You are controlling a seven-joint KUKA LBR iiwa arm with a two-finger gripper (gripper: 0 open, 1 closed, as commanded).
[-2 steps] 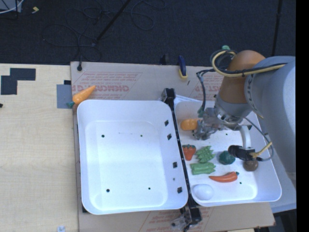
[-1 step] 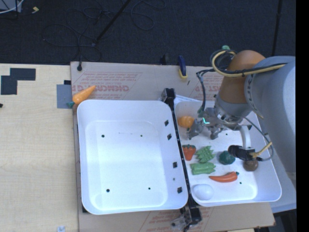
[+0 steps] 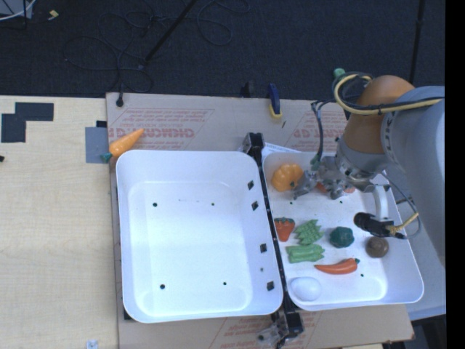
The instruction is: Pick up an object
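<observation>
The right bin (image 3: pixel 407 286) holds several small toys. An orange-yellow fruit (image 3: pixel 286 176) lies near its back left corner. My gripper (image 3: pixel 305 186) hangs low just to the right of that fruit, close to it or touching it. A strawberry (image 3: pixel 284 228), two green vegetables (image 3: pixel 309 231) (image 3: pixel 305 253), a dark green round piece (image 3: pixel 341 236), a brown ball (image 3: pixel 376 246), a red chili (image 3: pixel 338 267) and a white egg (image 3: pixel 306 288) lie nearer the front. None of them is lifted.
The left bin (image 3: pixel 131 195) stands beside the right one, with a black divider (image 3: pixel 265 224) between them. An orange carrot (image 3: pixel 125 142) lies on the board outside the left bin's back left corner. The arm (image 3: pixel 407 129) covers the right bin's back right part.
</observation>
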